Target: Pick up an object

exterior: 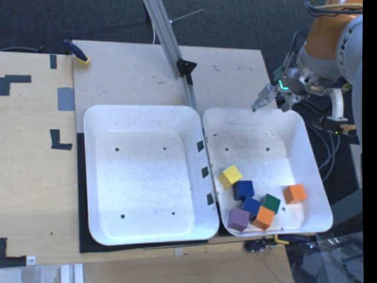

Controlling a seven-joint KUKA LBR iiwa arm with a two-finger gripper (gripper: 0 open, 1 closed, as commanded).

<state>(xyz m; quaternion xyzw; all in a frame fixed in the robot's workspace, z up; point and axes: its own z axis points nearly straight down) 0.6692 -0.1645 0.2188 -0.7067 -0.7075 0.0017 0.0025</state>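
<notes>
Left bin (144, 114) centre frame. Right bin (306, 152) holds the blocks at lower right: two blue (243, 189), yellow (231, 175), purple (238, 219), green (271, 203), two orange (294, 193). Gripper (270, 99) upper right, over the bin's far rim, well apart from the blocks; opening: cannot tell.

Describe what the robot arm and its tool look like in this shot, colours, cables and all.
The arm is grey metal with a rounded orange section at the top right. Black cables loop over that orange part and more run down beside the wrist. The tool at its end is a small grey metallic piece tapering to a narrow tip, with a tiny teal-green light glowing just behind it. A white bracket-like piece sits under the wrist.
</notes>
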